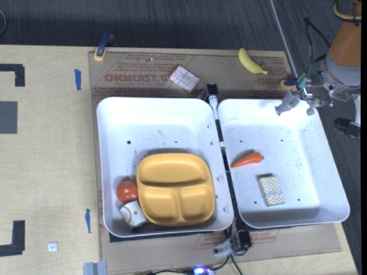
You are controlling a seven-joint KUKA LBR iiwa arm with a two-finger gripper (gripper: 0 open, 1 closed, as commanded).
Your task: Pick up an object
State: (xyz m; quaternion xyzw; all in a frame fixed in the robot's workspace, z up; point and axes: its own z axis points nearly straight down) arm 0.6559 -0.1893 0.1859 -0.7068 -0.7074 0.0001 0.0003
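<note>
Nearest the camera, the left bin (109, 125) holds a yellow sectioned plate (174, 187), with a red ball (126, 190) and a small can (132, 213) touching its left edge. In the right bin (327, 171) lie a small box (271, 189) and, just beyond it, an orange carrot (247, 160), apart from each other. Farther back, the tool (295, 103) hovers over that bin's far rim, its fingers apart and holding nothing. This looks like the approach step. Next it must travel toward the carrot or box, line up above it, and descend.
</note>
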